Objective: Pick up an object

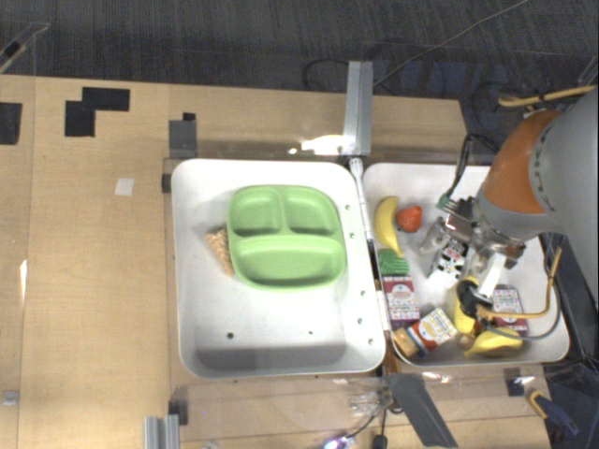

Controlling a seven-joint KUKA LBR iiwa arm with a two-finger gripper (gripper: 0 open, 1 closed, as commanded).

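Observation:
The right bin holds a jumble of small items. A yellow banana lies at its left wall with a red round fruit beside it. Below them sit a green box, a small red-and-white carton and a tilted jar-like pack. More yellow pieces lie at the front right. My gripper hangs low over the middle of this bin, just right of the red fruit, and its tips are lost among metal parts and clutter. I see nothing clearly held.
The left bin carries a green divided plate with a tan cracker-like piece poking out at its left edge. A metal post stands behind the bins' shared wall. The grey arm with its orange band covers the right bin's back right.

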